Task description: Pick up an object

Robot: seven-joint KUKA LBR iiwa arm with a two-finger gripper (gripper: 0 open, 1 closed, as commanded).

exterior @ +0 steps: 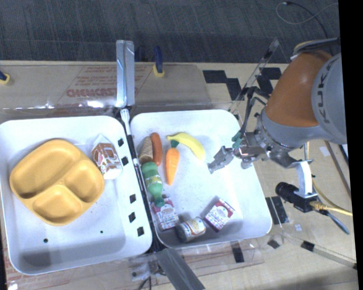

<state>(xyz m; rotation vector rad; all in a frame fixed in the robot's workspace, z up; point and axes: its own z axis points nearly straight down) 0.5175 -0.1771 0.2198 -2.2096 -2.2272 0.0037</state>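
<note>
I positioned the end effector [218, 161] over the right bin [251, 217], fingers apart and holding nothing. The toy banana [189, 143] lay just beside it; I judged it light, rigid, slippery, best gripped mid-body.

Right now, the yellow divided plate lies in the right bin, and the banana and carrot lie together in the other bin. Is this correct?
Not quite. The camera view shows the yellow divided plate in the left bin, not the right one. The banana and carrot do lie together in the other bin, the right bin.
</note>
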